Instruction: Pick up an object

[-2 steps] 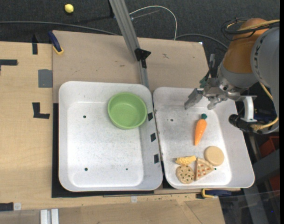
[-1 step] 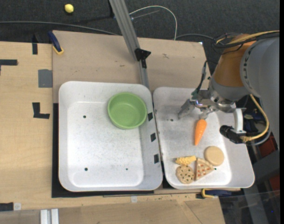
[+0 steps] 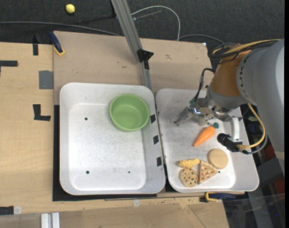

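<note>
1. Two white bins are seen side by side: the left bin (image 3: pixel 78 141) carries a green bowl (image 3: pixel 129 112) near its upper right corner, and the right bin (image 3: pixel 175 141) carries the small food pieces.
2. The candidates for the pick are gathered in the right bin: a carrot (image 3: pixel 204 136) lying at a slant near the middle, a round tan biscuit (image 3: pixel 218 158) below it, and, along the lower edge, a corn piece (image 3: pixel 189 164), a round cookie (image 3: pixel 187 177) and a pizza slice (image 3: pixel 207 171), packed closely together.
3. The gripper (image 3: pixel 188 115) is placed low over the upper part of the right bin, just above and to the left of the carrot. Its fingers appear to be spread apart, and nothing is seen between them.
4. The pick is judged not yet made.
5. A miss is the main risk: the claw sits beside the carrot rather than over it, so a closing here would likely catch only air.
6. The carrot could be pushed aside or rolled if a finger lands on its tapered body.
7. Among the crowded lower pieces, a neighbour could be nudged or two pieces pinched at once.
</note>
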Controlling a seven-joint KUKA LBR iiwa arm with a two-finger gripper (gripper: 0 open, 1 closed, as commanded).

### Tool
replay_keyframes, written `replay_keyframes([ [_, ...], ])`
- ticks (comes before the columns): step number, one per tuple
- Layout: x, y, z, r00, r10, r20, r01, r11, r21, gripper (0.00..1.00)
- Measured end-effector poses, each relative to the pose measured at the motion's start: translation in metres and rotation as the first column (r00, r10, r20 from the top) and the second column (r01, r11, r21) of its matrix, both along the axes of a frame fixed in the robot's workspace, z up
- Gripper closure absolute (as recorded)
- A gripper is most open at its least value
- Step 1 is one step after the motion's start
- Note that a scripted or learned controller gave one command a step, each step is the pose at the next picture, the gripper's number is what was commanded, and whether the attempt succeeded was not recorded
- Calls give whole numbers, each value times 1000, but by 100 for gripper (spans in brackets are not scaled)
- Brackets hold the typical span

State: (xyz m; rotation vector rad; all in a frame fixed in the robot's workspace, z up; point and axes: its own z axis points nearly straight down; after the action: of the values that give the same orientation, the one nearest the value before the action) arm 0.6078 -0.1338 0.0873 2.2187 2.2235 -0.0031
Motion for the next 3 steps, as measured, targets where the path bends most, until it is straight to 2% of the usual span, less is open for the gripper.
replay_keyframes([
  [1,0,1,11,1000,1,-2,-1,1000,2,100],
  [2,8,4,71,1000,0,6,0,1000,1,100],
  [3,5,5,134,1000,-1,7,1,1000,1,100],
])
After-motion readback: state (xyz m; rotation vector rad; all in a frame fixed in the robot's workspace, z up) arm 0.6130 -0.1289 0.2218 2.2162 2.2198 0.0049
